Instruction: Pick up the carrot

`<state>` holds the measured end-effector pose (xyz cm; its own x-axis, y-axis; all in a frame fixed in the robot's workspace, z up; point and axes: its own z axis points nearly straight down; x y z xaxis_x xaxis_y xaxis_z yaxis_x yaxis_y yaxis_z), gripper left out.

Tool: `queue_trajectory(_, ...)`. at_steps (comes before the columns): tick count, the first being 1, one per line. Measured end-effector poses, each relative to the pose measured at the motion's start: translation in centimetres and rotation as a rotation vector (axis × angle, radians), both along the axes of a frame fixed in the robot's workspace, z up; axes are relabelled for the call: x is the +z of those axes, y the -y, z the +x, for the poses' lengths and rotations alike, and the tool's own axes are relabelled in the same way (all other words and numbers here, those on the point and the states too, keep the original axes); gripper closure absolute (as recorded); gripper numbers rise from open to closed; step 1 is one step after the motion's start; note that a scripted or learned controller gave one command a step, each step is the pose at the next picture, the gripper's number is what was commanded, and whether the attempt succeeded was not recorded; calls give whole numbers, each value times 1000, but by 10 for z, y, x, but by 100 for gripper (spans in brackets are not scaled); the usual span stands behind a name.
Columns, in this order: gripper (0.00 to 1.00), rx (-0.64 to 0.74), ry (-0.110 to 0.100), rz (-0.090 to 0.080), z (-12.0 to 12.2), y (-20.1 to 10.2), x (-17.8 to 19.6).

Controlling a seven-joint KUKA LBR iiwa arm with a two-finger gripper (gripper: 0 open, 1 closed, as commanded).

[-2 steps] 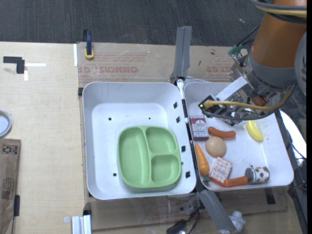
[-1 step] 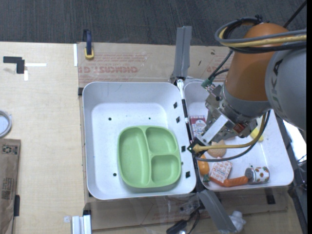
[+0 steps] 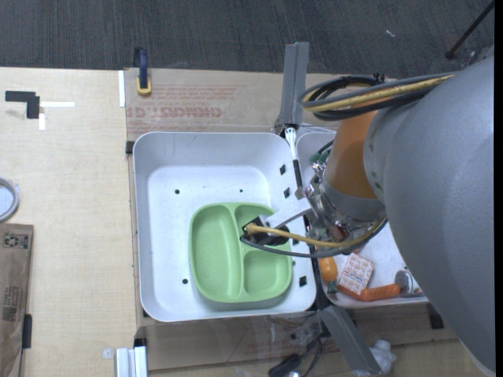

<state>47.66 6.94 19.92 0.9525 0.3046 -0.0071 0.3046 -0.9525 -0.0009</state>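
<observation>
The carrot [image 3: 378, 292], orange and elongated, lies near the front edge of the right bin [image 3: 369, 301]. My gripper [image 3: 317, 225] hangs below the orange wrist band, over the wall between the two bins, up and left of the carrot. The arm's bulk covers most of the right bin.
A green divided plate [image 3: 222, 259] lies in the left bin [image 3: 154, 210]. Beside the carrot are a small red-and-white patterned box [image 3: 356, 272], a round orange thing [image 3: 328, 269] and a small silvery object [image 3: 403, 280]. A grey post [image 3: 295, 81] stands behind the bins.
</observation>
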Motion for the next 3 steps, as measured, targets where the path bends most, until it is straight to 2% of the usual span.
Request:
queue_trajectory(1,100,307,1,2,37,96,-8)
queue_trajectory(2,100,285,1,3,0,48,-9)
queue_trajectory(3,100,754,2,5,1,83,5)
